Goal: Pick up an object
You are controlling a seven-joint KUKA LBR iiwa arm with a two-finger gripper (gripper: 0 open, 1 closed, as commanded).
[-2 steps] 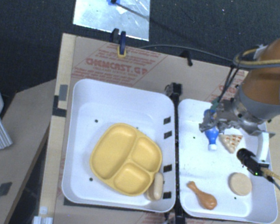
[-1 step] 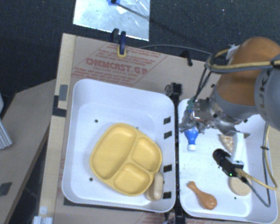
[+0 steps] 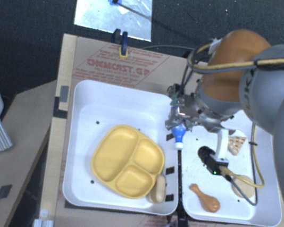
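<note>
Even overhead light falls across the bench, bright enough to wash the two white bins nearly featureless along their rims. A metal sheet at the top throws back a pale, mottled glare against the dark backdrop, which stays almost black and grainy. The yellow divided tray casts only a thin, soft shadow on the left bin's floor. The arm looms large and slightly soft at the right, its orange band glossy with a broad highlight, and it darkens the right bin beneath it. Detail is coarse throughout, with fine edges smeared and small objects lacking crisp outlines.
</note>
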